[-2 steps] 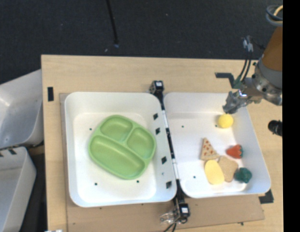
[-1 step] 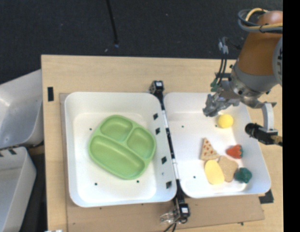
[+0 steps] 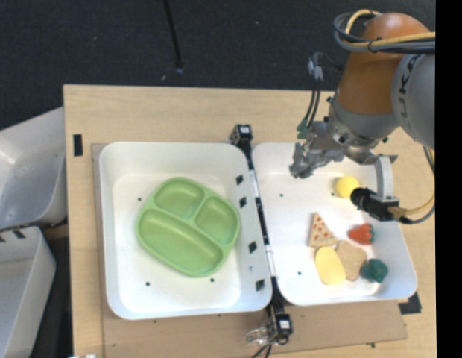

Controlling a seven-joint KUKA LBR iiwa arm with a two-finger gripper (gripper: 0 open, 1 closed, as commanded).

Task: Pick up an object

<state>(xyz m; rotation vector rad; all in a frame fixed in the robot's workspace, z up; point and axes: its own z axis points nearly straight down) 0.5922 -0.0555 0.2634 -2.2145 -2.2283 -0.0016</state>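
Pizza slice [image 3: 321, 232]: tip points away from the yellow piece [image 3: 329, 265], toward the tool [image 3: 302, 167].
Tool: fingers' state unclear.
Room: bare floor left of the slice.

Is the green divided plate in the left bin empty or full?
Empty. The green plate lies flat in the left bin, and its three compartments show bare green.

A grey arm with an orange band hangs its pincer [image 3: 304, 162] over the right white bin [image 3: 287, 200], near its upper left bare floor. Lower right lie a yellow ball [image 3: 346, 186], pizza-slice toy [image 3: 320, 232], red piece [image 3: 361, 234], yellow oval [image 3: 329, 265], tan piece [image 3: 352, 258] and green lump [image 3: 375, 269]. The left white bin [image 3: 119, 282] holds a green divided plastic plate [image 3: 188, 226].
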